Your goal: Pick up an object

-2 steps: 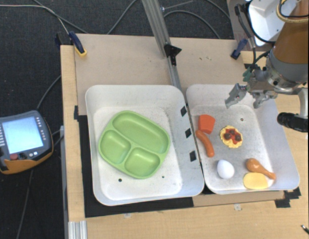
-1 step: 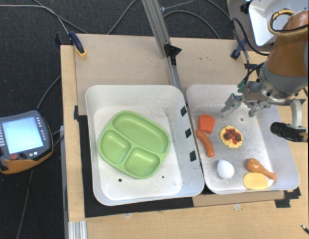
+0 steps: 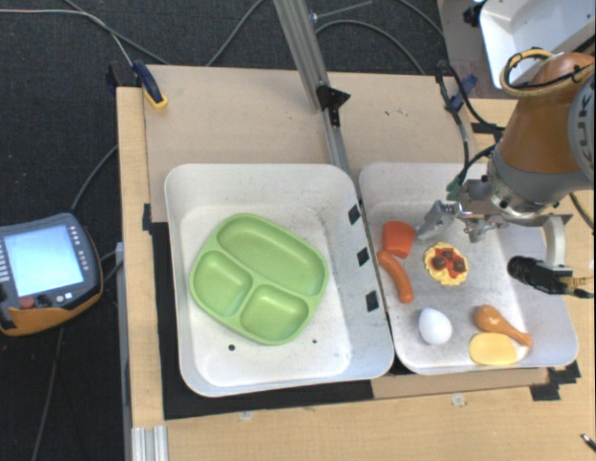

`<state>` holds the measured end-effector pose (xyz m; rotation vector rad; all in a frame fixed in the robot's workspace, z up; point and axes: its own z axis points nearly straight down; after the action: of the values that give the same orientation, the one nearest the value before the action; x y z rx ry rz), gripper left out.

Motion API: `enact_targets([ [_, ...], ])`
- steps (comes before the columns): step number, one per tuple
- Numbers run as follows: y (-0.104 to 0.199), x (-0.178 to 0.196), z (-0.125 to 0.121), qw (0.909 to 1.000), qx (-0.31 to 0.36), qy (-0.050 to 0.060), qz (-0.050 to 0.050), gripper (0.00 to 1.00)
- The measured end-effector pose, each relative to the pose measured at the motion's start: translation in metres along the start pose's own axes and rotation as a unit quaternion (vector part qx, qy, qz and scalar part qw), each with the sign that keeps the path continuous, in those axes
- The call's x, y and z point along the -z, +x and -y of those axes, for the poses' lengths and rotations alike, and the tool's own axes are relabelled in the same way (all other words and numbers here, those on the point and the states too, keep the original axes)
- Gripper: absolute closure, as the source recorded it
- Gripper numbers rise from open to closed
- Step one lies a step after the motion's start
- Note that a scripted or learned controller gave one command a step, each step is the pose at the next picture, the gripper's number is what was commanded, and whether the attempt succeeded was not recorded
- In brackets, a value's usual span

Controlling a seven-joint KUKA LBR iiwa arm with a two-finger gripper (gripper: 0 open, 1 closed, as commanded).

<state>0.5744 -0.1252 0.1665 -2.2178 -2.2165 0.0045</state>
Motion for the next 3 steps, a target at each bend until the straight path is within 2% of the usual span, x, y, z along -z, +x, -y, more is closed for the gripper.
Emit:
enact_targets([
  [1, 0.010, -0.052, 0.005, 1.0000, 0.000, 0.001, 0.000, 0.00],
  [2, 0.010, -0.038, 0.003, 1.0000, 0.000, -0.003, 0.000, 1.00],
  [3, 0.014, 0.006, 0.000, 1.0000, 0.001, -0.006, 0.001, 1.00],
])
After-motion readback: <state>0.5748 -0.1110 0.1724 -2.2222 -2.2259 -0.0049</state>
